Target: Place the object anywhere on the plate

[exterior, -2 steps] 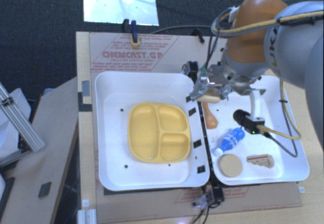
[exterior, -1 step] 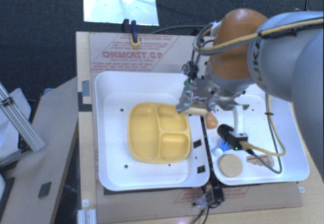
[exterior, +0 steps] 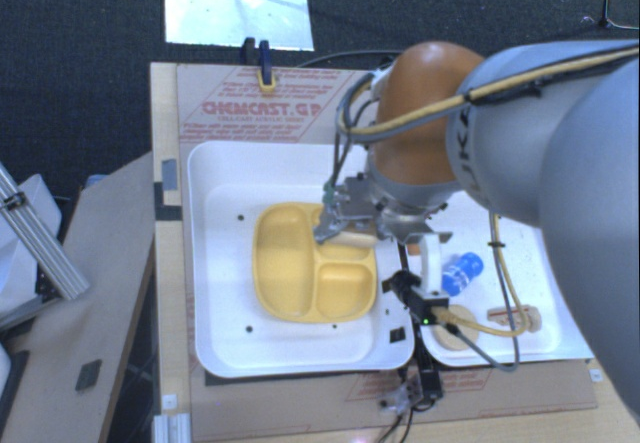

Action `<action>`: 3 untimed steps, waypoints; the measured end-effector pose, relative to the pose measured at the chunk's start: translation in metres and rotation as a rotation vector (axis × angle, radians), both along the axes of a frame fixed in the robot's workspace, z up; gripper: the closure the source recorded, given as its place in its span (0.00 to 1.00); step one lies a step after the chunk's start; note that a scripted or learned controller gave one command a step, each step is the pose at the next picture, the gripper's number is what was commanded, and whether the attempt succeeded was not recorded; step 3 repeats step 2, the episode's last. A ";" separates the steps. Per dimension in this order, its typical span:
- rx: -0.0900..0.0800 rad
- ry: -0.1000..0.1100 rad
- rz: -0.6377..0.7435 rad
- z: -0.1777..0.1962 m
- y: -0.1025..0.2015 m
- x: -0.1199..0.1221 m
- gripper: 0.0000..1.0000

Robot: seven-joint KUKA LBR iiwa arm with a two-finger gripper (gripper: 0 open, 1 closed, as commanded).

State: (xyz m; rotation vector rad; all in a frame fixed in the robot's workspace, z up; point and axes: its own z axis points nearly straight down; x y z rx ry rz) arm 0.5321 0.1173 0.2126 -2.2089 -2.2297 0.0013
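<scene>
A yellow divided plate (exterior: 305, 266) with three compartments lies in the left white bin (exterior: 225, 221). My gripper (exterior: 334, 221) hangs over the plate's upper right rim, low and close to it, and I see no object in it. A blue object (exterior: 461, 273) lies in the right bin (exterior: 560, 331), right of the gripper. A tan wooden piece (exterior: 512, 319) lies near that bin's front. The arm's orange band and grey body hide most of the right bin.
A cardboard sheet with red lettering (exterior: 260, 106) lies behind the bins, with a clamp (exterior: 264, 66) on its far edge. A metal rail (exterior: 40, 241) leans at the left, off the bench.
</scene>
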 end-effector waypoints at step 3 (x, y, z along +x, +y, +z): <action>-0.001 -0.004 -0.006 0.022 0.023 -0.015 0.00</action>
